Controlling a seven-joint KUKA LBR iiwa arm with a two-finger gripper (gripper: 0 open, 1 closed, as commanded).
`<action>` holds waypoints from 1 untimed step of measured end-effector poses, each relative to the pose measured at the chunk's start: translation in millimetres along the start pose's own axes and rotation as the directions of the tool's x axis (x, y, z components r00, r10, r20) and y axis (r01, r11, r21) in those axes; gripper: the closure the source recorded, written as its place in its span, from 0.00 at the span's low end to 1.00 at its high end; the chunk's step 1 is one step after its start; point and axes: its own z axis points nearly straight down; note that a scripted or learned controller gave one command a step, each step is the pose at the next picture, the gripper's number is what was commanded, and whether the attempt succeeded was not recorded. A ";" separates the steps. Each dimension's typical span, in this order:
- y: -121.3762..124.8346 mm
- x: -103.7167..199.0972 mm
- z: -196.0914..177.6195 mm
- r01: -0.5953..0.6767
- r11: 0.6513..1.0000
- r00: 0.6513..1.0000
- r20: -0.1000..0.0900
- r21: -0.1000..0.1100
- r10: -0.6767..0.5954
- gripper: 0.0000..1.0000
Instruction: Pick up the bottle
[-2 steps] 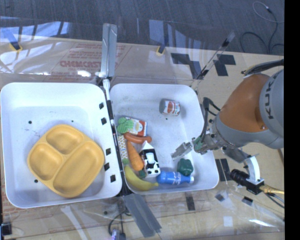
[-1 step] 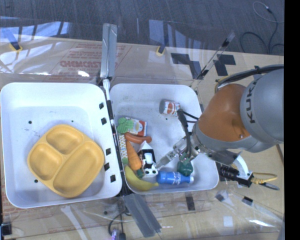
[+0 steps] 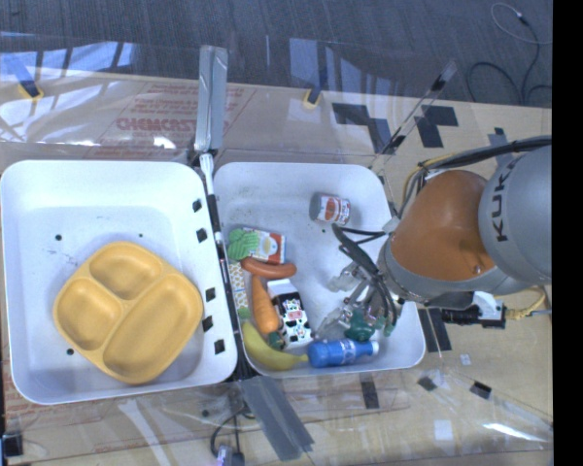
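The bottle (image 3: 342, 352) is blue with a green cap end and lies on its side along the front wall of the right bin (image 3: 369, 187). My gripper (image 3: 365, 309) hangs low over the bin's front right corner, just above and behind the bottle's cap end. The bottle rests on the bin floor. The arm's orange band and grey wrist cover the bin's right wall.
Left of the bottle lie a banana (image 3: 269, 352), a cow-patterned carton (image 3: 291, 320), a carrot (image 3: 263, 306), a sausage (image 3: 269, 269) and a green-orange carton (image 3: 257, 245). A small can (image 3: 330, 208) sits further back. The left bin holds a yellow divided plate (image 3: 126, 309).
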 end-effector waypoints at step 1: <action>0.2 0.9 -8.8 0.004 1.000 1.000 -0.005 0.001 -0.004 1.00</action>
